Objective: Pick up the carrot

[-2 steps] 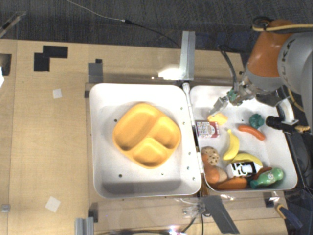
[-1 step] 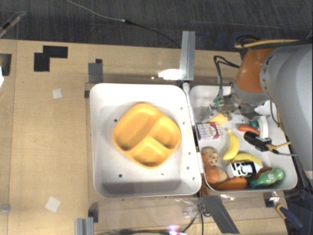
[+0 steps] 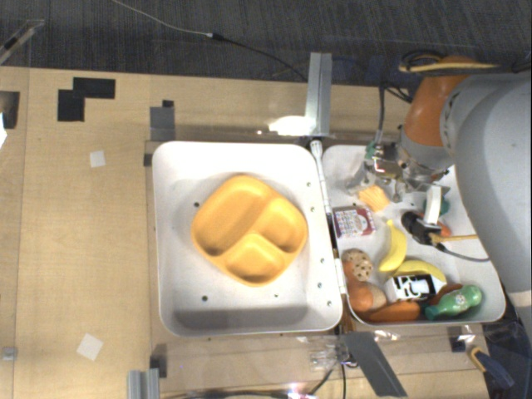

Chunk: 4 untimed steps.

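The carrot (image 3: 398, 311) is an orange, elongated piece lying along the near wall of the right bin (image 3: 497, 299). It rests between a brownish ball (image 3: 363, 296) and a green item (image 3: 454, 301). My gripper (image 3: 384, 169) hangs over the far end of the same bin, just above a yellow wedge (image 3: 374, 196). It is well away from the carrot and I see nothing held in it.
The right bin also holds two bananas (image 3: 394, 248) (image 3: 421, 268), a cookie (image 3: 358, 263), a small packet (image 3: 352, 220) and a black-and-white item (image 3: 413, 287). A yellow divided plate (image 3: 248, 228) lies in the left bin (image 3: 174, 248). A metal post (image 3: 319, 94) stands behind the bins.
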{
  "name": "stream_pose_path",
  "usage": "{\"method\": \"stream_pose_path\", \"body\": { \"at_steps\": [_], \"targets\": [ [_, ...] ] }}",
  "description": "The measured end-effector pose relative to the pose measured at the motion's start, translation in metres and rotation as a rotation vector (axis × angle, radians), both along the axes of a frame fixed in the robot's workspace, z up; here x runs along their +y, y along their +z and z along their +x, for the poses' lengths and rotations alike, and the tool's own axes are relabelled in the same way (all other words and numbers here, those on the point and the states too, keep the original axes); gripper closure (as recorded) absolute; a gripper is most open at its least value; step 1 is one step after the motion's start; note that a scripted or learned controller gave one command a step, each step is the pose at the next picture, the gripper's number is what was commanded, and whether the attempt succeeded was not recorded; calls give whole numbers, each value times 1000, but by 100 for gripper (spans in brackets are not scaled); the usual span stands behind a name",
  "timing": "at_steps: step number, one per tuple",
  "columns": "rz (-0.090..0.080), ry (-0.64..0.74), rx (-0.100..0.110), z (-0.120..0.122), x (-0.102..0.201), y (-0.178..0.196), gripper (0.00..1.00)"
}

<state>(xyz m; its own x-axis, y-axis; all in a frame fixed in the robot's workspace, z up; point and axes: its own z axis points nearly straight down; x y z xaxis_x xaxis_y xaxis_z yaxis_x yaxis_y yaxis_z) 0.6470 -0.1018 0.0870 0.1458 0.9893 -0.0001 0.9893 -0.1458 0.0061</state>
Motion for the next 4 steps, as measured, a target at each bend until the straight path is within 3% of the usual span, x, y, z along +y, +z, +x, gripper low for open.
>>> {"method": "stream_pose_path", "body": {
  "at_steps": [1,2,3,4],
  "targets": [
    [4,-497,-4,24,-4,130,0],
    [2,-291,8,-9,16,4,0],
    [2,-284,0,-6,16,19,100],
    [3,-68,-1,-25,85,100,100]
  ]
}}
